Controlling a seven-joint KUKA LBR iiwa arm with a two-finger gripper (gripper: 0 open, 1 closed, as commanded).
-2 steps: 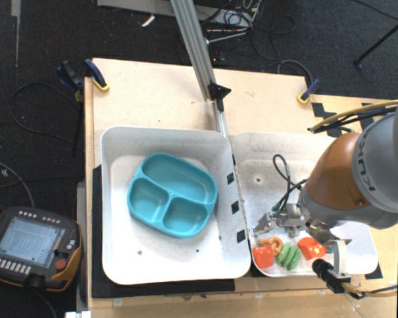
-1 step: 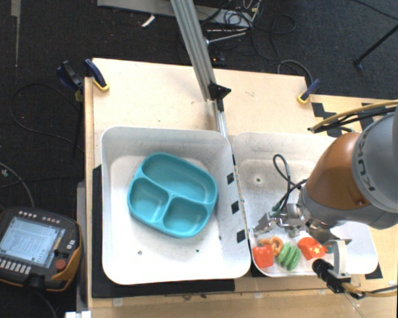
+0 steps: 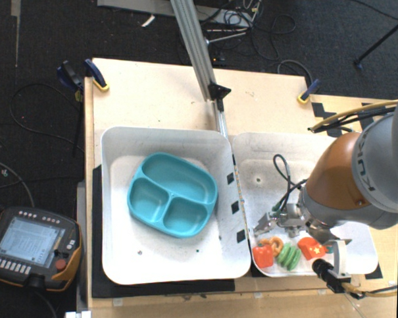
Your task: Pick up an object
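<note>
Bins sit side by side across the middle of the frame on a pale bench (image 3: 162,94). The left bin (image 3: 116,257) carries a teal tray (image 3: 173,195) with three compartments, lying flat near its centre and apart from every wall. The right bin (image 3: 258,151) lies under the arm (image 3: 356,175), whose grey body and orange band cover its right half from the right edge of the frame. The gripper (image 3: 283,218) hangs low over the lower part of that bin, just above a cluster of small toys pressed against the bottom wall. In that cluster, a red piece (image 3: 263,257) lies at the left, a green piece (image 3: 288,256) just right of it, and another red piece (image 3: 311,248) further right, partly under the wrist hardware; an orange ring (image 3: 272,242) sits touching the top of the left red piece. The metal tips are small and tangled with dark cables (image 3: 285,178), so how far apart they stand cannot be told, and nothing can be seen caught between them. A slanted metal pole (image 3: 197,46) runs from the top of the frame down to the seam between the bins. A teach pendant (image 3: 30,245) rests on the dark floor at lower left, and yellow-tipped clamps (image 3: 97,77) grip the bench's upper corners.
</note>
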